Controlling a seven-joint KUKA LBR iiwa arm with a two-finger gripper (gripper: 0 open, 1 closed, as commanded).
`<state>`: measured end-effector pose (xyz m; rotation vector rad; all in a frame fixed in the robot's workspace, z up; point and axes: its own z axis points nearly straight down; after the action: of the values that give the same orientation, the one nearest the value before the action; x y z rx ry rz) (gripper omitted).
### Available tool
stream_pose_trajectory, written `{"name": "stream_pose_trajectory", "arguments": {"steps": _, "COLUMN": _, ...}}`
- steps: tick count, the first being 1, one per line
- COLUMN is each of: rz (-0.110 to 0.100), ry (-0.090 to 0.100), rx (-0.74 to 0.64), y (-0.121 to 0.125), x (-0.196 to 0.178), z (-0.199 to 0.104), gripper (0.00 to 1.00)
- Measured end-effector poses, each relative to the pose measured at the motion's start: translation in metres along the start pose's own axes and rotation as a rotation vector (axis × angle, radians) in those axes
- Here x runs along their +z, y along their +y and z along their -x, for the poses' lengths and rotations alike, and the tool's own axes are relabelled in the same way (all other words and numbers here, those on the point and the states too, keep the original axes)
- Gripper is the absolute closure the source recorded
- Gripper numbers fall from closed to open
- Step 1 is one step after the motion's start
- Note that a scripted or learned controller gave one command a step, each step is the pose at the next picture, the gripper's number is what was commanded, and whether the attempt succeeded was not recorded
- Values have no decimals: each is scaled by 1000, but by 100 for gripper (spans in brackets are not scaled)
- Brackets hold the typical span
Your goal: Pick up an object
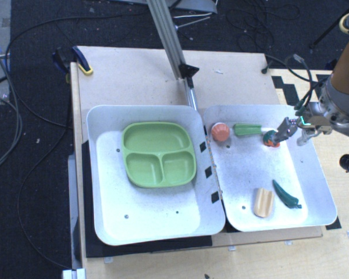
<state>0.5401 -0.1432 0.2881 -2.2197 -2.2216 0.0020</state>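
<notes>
I see my gripper (292, 130) low over the right bin (314, 173), at its far edge beside a small red-and-green object (271, 138). I cannot tell its opening or whether it holds anything. A divided green plate (160, 154) sits in the left bin (104, 214).

The green tray (159, 154) looks like smooth matt plastic; both white bins (104, 214) are speckled and dull; the table (232, 77) is pale matt wood.
</notes>
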Motion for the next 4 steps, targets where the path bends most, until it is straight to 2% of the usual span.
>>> {"name": "stream_pose_trajectory", "arguments": {"steps": 1, "rz": 2, "ry": 0, "rx": 0, "y": 0, "x": -1, "z": 0, "gripper": 0}}
{"name": "stream_pose_trajectory", "arguments": {"steps": 2, "rz": -2, "ry": 0, "rx": 2, "y": 4, "x": 62, "z": 0, "gripper": 0}}
{"name": "stream_pose_trajectory", "arguments": {"steps": 3, "rz": -1, "ry": 0, "rx": 1, "y": 14, "x": 115, "z": -2, "gripper": 0}}
{"name": "stream_pose_trajectory", "arguments": {"steps": 4, "rz": -2, "ry": 1, "rx": 1, "y": 14, "x": 158, "z": -5, "gripper": 0}}
